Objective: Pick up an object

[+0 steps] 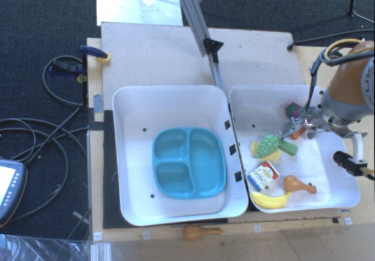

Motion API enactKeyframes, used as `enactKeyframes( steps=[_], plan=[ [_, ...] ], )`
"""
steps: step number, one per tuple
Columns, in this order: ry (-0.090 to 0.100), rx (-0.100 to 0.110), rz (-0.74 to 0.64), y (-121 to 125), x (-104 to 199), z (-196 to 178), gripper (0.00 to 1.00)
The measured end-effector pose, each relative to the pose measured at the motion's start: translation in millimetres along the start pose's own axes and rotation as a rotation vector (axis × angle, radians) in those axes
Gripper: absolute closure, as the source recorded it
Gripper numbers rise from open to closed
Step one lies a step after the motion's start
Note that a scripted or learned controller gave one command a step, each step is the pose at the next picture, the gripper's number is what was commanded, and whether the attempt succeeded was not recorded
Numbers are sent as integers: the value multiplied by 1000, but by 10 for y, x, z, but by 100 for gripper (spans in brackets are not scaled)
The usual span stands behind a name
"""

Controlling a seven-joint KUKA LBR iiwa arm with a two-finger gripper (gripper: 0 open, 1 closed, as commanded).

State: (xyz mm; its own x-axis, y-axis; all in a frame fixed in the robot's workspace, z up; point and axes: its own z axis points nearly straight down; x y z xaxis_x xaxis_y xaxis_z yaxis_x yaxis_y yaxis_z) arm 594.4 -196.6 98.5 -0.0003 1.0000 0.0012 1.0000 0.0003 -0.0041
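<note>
Nearest to you, a brown toy drumstick (202,231) is lying on the surface (252,57), just in front of the left bin (126,154). That bin is holding a blue plate (189,162) with three parts. The right bin (343,192) is sitting beside it, touching it, and it is holding the toys. A yellow banana (270,199) is lying at its front wall. A small red and white box (263,176) is sitting just behind the banana, and an orange drumstick (299,184) is lying next to them. A green bumpy toy (275,145) is resting on something yellow in the middle. A purple and green toy (293,110) is sitting near the back. Your arm (350,87) is reaching in from the right, and its hand (302,129) is hanging low between the purple toy and the green toy. You cannot tell how far open the hand is, or if it is holding anything.
</note>
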Motion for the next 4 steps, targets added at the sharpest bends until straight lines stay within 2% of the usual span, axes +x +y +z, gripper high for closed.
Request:
enactKeyframes(
  steps=[1, 2, 3, 4],
  plan=[
    [-2, -5, 0, 9, 1, 74, 0],
    [-3, -9, 0, 20, -4, -45, 100],
    [-4, -13, -6, 64, 25, -691, 100],
    [-3, -12, -7, 129, 38, -1147, 100]
  ],
)
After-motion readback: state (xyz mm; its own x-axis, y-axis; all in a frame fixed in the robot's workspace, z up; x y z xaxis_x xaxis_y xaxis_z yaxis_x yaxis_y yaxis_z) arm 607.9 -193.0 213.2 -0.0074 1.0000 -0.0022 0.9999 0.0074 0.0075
